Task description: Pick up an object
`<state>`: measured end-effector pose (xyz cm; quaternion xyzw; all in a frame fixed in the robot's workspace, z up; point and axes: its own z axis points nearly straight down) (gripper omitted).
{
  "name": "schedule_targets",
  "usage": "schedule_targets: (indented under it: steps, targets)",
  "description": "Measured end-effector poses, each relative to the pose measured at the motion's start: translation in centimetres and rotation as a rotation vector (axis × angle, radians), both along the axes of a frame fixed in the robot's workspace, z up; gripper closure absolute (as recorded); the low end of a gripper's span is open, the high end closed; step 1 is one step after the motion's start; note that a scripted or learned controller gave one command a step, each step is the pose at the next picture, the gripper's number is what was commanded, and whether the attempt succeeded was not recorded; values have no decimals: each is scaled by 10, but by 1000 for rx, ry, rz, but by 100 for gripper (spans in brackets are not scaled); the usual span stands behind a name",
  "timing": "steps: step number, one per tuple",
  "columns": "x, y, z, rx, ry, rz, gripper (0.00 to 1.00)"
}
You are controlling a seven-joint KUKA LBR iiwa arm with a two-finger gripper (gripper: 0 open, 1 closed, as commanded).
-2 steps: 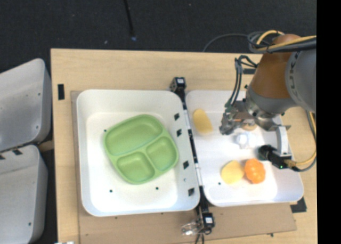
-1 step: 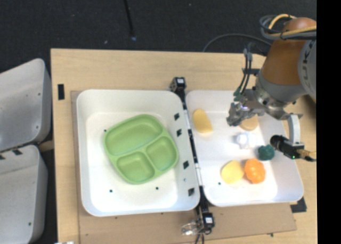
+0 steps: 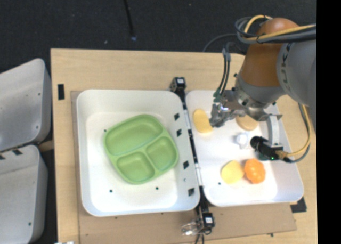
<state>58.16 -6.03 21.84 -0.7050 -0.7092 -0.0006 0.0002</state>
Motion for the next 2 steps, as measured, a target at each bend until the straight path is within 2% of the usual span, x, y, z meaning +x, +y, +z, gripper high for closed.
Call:
schedule_targets:
  steps: [1, 2]
  targets:
    - [3, 52, 15, 0, -2, 2, 100]
    - [-5, 108, 11, 0, 1, 1, 100]
